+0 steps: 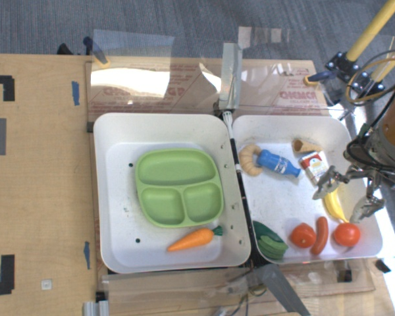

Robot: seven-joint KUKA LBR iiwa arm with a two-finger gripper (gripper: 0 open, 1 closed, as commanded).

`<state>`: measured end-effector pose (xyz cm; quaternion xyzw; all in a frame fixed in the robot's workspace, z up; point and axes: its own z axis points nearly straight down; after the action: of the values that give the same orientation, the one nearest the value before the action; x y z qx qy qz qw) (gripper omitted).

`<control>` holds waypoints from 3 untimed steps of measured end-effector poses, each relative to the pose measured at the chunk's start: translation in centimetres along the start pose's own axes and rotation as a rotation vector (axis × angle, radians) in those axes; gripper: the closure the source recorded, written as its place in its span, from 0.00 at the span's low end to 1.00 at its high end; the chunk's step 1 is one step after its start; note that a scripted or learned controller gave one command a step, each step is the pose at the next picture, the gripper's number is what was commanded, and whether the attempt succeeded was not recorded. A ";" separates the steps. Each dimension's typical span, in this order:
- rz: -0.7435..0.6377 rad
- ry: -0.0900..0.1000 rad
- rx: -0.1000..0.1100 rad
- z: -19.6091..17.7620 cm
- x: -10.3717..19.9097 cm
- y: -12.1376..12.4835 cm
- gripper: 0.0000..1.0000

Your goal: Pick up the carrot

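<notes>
Carrot (192,239) lies in the left bin, well apart from the spread, empty tool (347,196).

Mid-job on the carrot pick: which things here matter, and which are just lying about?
Matters:
carrot, in the left bin below the green plate
gripper, open over the right bin

Lying about, right bin:
banana
two tomatoes
sausage
blue bottle
croissant
cucumber
</notes>
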<state>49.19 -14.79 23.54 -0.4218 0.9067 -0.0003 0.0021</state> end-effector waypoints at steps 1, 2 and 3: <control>0.595 -0.001 0.001 2.2 -3.1 -1.9 0.00; 0.979 0.001 -0.001 5.6 -8.7 -1.5 0.00; 1.111 -0.010 0.015 -4.8 0.1 -8.5 0.00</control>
<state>55.64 -20.34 28.41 0.1200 0.9927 -0.0036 0.0094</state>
